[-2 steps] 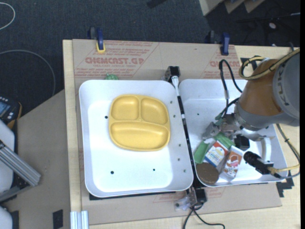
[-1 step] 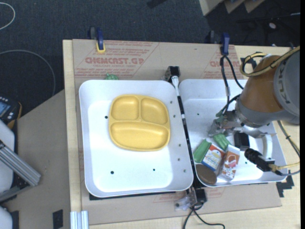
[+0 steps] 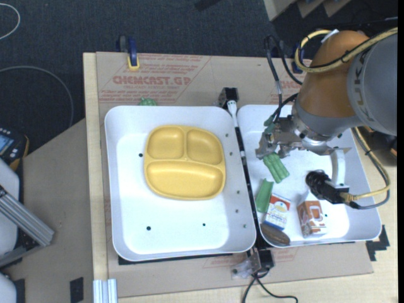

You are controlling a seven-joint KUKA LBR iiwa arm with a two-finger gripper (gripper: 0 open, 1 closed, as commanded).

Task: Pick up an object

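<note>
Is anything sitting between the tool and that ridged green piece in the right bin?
Nothing visible does. The tool hangs just above the ridged green piece, whose lower end shows below it. The flat green piece and small carton lie lower, nearer the bin's front.

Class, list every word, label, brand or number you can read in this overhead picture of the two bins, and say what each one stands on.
"CHEMCAST G.P": red print on the brown protective sheet under the bins, above the left bin; smaller red lines around it are too blurred to read.
Small carton with blue and red print in the right bin: print too small to read.
Small brown carton beside it: label too blurred to read.
</note>
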